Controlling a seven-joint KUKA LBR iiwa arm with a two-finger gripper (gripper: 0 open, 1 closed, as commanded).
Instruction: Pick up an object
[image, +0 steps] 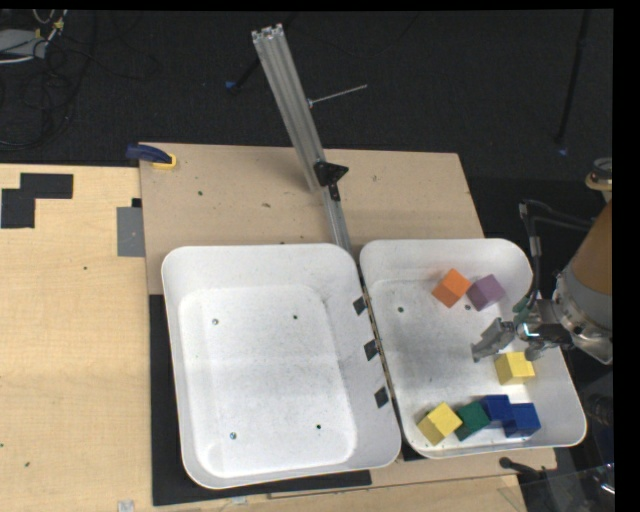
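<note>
Now the pincer (508, 340) hangs low in the right bin (420, 262), fingers spread and holding nothing, with a yellow cube (515, 368) just below it. Seemingly mid-approach; next it should centre over that cube and close.

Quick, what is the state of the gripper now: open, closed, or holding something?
Gripper: low in the right bin, just above a yellow block; open or closed cannot be told.
</note>
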